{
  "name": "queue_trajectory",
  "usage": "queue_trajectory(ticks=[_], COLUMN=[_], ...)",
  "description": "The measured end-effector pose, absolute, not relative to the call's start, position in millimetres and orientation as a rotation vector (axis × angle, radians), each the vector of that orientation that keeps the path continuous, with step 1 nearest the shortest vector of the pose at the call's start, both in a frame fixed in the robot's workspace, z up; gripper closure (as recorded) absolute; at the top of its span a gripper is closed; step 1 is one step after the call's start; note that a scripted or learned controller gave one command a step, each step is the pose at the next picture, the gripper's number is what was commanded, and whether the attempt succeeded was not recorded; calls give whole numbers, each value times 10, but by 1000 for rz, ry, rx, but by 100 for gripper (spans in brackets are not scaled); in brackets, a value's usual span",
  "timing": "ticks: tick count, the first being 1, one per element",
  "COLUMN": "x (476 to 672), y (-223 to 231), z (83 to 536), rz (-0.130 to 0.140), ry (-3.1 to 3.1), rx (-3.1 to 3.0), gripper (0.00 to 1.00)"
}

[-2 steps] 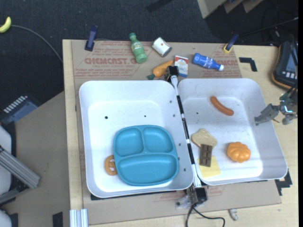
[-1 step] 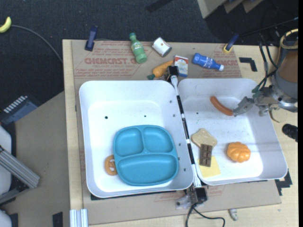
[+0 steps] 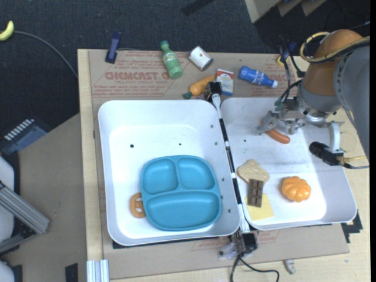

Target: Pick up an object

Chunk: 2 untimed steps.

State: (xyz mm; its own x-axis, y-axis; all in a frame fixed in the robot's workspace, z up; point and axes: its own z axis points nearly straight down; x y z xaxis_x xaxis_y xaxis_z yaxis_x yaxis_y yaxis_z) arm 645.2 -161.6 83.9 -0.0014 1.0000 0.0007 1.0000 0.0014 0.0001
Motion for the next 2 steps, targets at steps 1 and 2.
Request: queue_trajectory(ticks=[1,2], x=[6462,6221], y=[-1625,-701], z=[954,1859], rz=[-1,-4], ry=[-2228,-2225], rx=[-2221,-2219], gripper=[100,100])
